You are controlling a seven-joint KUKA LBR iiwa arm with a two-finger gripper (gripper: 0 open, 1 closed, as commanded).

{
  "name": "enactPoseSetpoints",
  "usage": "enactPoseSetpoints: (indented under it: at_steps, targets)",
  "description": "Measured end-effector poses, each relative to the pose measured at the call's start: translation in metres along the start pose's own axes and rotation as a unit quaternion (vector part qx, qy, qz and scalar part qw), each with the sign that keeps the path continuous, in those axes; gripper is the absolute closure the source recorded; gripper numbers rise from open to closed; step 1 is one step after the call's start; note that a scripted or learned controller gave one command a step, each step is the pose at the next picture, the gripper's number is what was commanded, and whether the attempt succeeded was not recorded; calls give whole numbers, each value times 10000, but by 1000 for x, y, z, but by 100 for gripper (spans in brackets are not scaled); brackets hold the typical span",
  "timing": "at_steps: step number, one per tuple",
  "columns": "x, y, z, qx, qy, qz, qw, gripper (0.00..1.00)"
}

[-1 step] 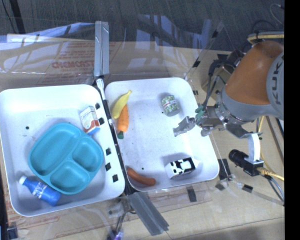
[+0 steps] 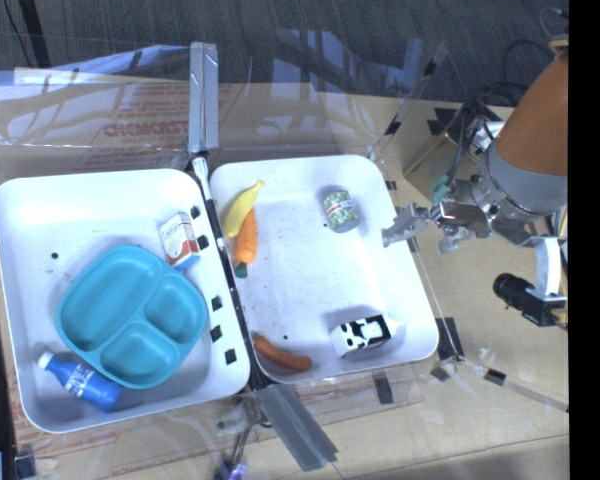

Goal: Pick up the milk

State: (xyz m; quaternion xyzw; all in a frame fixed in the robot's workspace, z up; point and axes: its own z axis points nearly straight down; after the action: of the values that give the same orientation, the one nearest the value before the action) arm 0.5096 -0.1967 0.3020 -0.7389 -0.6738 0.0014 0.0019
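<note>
The milk [image 2: 363, 334] is a small white carton with black cow patches, lying in the near right corner of the right bin [image 2: 405, 298]. My gripper [image 2: 400, 226] hangs over that bin's right rim, roughly level with the bin's middle. It is well up from the milk and apart from it. The grey arm with its orange band [image 2: 540, 118] reaches in from the right behind the gripper.
The right bin also holds a banana [image 2: 239, 208], a carrot [image 2: 246, 238], a green-patterned can [image 2: 340, 209] and a sausage [image 2: 282, 355]. The left bin holds a blue divided plate [image 2: 130, 314], a blue bottle [image 2: 80, 380] and a small red-and-white carton [image 2: 178, 236].
</note>
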Motion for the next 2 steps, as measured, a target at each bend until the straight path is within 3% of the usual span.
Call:
enactPoseSetpoints:
  at_steps: [1,2]
  targets:
    - [-3,0,145,27,8,-710,9975,0]
    - [-16,-30,212,-2,9,-1053,9944,0]
